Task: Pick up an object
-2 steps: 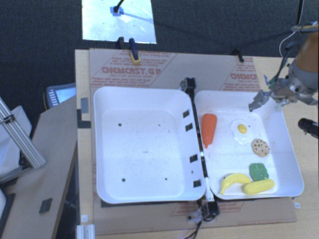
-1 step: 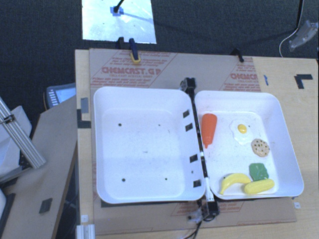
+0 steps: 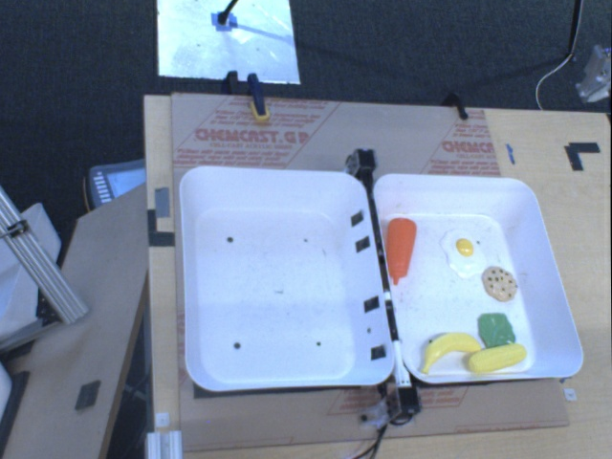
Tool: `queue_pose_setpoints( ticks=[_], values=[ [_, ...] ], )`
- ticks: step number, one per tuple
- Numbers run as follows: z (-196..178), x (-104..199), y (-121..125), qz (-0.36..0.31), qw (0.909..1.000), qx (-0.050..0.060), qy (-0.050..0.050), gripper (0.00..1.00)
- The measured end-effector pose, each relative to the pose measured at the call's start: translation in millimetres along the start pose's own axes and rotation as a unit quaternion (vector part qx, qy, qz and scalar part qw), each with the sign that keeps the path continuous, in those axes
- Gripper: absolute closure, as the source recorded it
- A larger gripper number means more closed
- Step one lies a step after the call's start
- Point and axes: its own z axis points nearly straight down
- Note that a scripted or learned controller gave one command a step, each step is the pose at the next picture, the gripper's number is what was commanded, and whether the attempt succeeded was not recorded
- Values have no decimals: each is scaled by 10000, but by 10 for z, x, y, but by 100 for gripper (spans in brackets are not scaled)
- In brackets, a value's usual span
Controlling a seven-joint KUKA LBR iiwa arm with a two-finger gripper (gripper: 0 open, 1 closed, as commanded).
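The right bin (image 3: 535, 220) holds several toy foods. An orange carrot (image 3: 400, 248) lies along its left wall. A fried egg (image 3: 464, 251) rests near the middle, with a round cookie (image 3: 499, 283) just below and right of it. At the front lie a green piece (image 3: 495, 329), a yellow banana (image 3: 448, 348) and a yellow oblong piece (image 3: 497, 357), close together.
The left bin (image 3: 206, 256) sits beside the right one, joined by a black-clipped seam (image 3: 375, 275). Both rest on a cardboard sheet (image 3: 316, 132) on the wooden bench. A shiny metal plate (image 3: 228, 27) lies on the dark floor behind.
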Motion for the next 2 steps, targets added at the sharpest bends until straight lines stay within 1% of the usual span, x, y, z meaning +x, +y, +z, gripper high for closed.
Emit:
queue_pose_setpoints(
  ticks=[1, 2],
  values=[
    [-997, 807, 13, -4, 10000, -33, 20, 100],
    [-947, 1355, -575, 11, 10000, 19, 30, 100]
  ],
)
